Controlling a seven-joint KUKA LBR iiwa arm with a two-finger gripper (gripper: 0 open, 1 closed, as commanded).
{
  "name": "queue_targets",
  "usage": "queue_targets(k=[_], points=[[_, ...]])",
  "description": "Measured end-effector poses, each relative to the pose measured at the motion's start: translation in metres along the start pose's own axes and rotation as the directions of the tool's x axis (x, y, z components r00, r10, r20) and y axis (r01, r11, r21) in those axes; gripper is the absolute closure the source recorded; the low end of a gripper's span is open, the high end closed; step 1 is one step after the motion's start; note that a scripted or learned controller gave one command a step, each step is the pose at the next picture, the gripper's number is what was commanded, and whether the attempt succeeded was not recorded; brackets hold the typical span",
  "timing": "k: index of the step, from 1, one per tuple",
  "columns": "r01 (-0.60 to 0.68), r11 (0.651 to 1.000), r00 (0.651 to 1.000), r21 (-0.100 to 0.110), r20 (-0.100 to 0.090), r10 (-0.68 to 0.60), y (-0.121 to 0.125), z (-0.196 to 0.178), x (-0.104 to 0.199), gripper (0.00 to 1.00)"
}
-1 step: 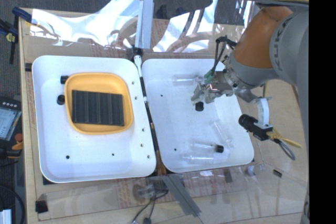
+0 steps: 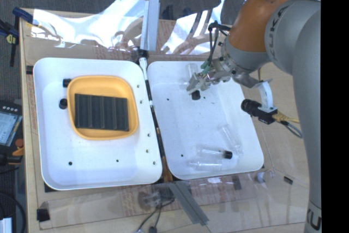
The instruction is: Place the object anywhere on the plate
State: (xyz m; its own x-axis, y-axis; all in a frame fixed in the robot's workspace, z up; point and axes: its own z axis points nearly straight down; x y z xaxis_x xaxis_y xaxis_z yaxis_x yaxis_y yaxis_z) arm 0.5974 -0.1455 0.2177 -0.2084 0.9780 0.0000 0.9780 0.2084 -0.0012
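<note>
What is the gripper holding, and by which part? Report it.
It cannot be told: the gripper hangs over the right bin, and its tip is too small to read.

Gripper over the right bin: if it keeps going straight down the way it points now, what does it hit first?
Most likely the bare white floor of the right bin. The gripper points down near the bin's upper middle, with the clear objects lying well toward the near edge. Depth is hard to judge from this slanted view.
</note>
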Motion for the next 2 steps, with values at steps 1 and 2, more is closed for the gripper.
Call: queue_targets(k=[1,2], points=[[0.0,1.0,1.0,0.0,0.0,0.0,0.0,0.0,0.0,0.0],[0.121,0.993,0.993,0.004,-0.003,-0.121,-0.056,0.072,0.041,0.0]])
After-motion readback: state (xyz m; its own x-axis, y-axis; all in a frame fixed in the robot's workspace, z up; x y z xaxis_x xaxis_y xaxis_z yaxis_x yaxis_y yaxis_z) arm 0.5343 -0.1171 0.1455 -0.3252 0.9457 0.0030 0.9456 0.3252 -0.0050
